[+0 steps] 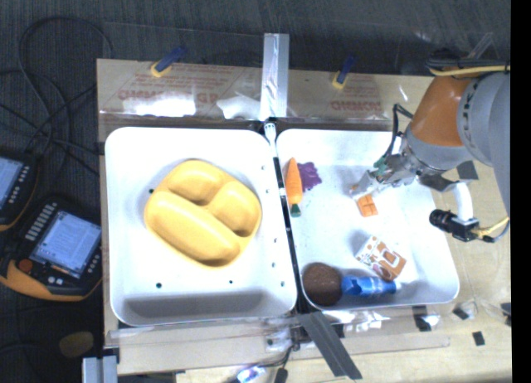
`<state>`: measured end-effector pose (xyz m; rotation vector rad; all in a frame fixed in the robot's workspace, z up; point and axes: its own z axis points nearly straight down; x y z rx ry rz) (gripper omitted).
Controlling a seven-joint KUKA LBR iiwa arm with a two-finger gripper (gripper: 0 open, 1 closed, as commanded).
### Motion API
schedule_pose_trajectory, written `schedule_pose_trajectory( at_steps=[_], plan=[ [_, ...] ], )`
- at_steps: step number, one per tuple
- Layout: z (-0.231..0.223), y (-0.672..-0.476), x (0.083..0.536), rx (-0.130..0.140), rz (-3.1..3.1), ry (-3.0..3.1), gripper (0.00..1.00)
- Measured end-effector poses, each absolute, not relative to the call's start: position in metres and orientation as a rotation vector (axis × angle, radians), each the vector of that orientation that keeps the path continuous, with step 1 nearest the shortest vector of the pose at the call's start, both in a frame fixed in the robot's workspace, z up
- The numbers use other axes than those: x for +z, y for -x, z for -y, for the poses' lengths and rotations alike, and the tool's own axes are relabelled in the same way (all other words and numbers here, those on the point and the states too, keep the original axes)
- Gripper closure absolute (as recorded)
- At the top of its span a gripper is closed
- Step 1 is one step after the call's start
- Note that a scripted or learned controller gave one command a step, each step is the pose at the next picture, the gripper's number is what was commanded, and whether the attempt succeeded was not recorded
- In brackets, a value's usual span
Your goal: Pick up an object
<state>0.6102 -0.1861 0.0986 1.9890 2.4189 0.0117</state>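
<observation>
Right now the gripper (371,182) hovers in the right bin (431,286), just above a small orange block (367,204); whether it grips anything I cannot tell. Closing off-centre could nudge the block away toward the patterned packet (381,258).

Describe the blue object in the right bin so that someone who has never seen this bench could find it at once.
Start at the right bin, the one the arm reaches into, and go to its near edge. The blue object lies there on its side, pressed against a brown ball and just below a white and orange packet. It is the only blue thing in either bin.
</observation>
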Motion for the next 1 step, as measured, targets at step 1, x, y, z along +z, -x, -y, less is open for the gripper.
schedule_pose_trajectory(
  at_steps=[1],
  plan=[
    [0.1339, -0.6018, 0.1738, -0.002, -2.344, -2.091, 1.0]
  ],
)
